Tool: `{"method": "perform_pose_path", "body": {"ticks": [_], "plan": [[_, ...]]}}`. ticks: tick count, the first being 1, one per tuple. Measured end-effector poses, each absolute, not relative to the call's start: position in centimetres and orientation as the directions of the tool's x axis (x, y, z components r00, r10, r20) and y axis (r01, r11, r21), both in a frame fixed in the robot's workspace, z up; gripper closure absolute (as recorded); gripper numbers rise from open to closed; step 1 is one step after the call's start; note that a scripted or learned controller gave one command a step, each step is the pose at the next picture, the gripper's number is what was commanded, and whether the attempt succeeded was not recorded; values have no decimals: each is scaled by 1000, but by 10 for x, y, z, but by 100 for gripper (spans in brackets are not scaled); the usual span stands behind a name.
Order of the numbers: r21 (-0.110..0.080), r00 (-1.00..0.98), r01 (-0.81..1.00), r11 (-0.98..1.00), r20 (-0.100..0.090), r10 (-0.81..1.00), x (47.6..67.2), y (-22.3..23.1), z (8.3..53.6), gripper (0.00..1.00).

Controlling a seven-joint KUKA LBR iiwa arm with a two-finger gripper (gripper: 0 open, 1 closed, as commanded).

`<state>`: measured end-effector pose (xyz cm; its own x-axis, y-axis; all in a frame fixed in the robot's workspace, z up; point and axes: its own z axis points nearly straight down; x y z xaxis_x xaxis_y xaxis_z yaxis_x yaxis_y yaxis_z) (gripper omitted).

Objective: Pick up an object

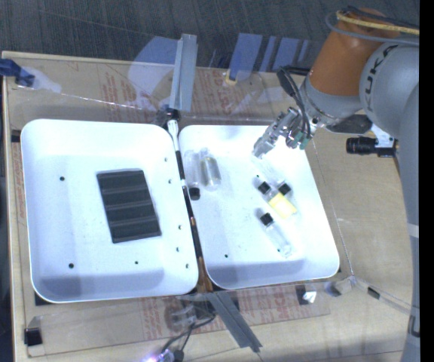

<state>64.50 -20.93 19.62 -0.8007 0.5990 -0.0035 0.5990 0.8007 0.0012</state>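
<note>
Objects lie loose in the right bin (319,266): a clear tube (209,169) near its left wall, a yellow bottle (281,202) and a small vial (274,232) toward the right wall; the left bin (36,202) holds a ridged black block (129,205) at centre; the gripper (265,146) hovers over the right bin's far edge, grasping nothing, its claw state beyond telling.

Both bins (89,138) white. Left one holds a dark grey ribbed block (129,205). Right bin: yellow bottle (282,203) with black cap, clear bottle (274,233) also black-capped, and probably transparent cups (204,167). Arm (368,66) grey, orange band.
</note>
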Motion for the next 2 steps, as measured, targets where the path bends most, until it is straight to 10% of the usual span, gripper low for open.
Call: {"method": "perform_pose_path", "body": {"ticks": [1,2], "plan": [[1,-801,599,801,-3,599,645,-209,196,0],[0,-844,536,844,2,536,635,-114,132,0]]}}
